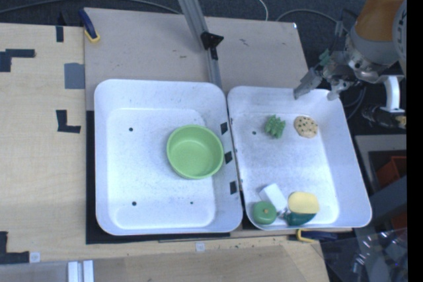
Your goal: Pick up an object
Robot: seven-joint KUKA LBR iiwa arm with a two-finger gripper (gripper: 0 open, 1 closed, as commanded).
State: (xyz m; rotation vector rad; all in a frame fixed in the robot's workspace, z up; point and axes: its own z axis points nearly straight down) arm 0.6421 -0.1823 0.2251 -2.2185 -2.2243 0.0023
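In the camera view, the gripper point(318, 93) was seen over the far right corner of the right bin point(344, 142), its fingers point(304, 88) spread apart with nothing between them. A small green leafy toy point(275, 126) lay in that bin, at about seven o'clock from the fingers and clear of them; its long axis could not be told. A round speckled cookie point(305, 126) lay just beside it at three o'clock. Along the near wall a green round toy point(265, 212), a white block point(273, 195) and a yellow piece point(303, 202) were clustered. A green bowl point(195, 152) sat upright in the left bin point(119, 109) on the table point(145, 36).
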